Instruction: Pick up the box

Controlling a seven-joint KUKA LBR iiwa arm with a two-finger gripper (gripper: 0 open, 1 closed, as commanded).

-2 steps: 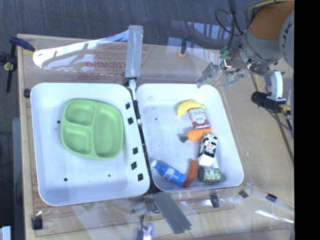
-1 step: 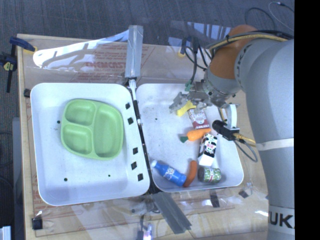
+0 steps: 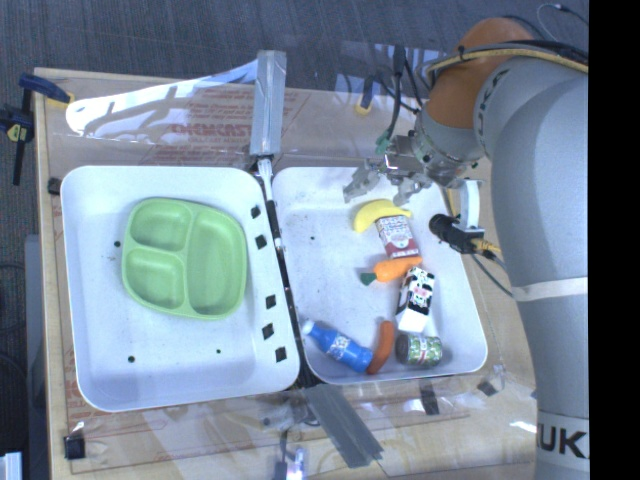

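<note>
A small red and white box [image 3: 396, 235] lies in the right bin [image 3: 310, 268], just below a yellow banana [image 3: 376, 213]. A black and white cow-patterned carton [image 3: 416, 300] lies further toward the front. My gripper [image 3: 382, 186] hangs over the back of the right bin, just above the banana and a short way behind the box. Its fingers are spread open with nothing between them.
An orange carrot [image 3: 396, 268] lies between box and carton. Along the front wall of the right bin lie a blue bottle [image 3: 338, 346], an orange-red sausage [image 3: 382, 345] and a green can [image 3: 419, 349]. A green divided plate [image 3: 186, 258] sits in the left bin [image 3: 90, 368].
</note>
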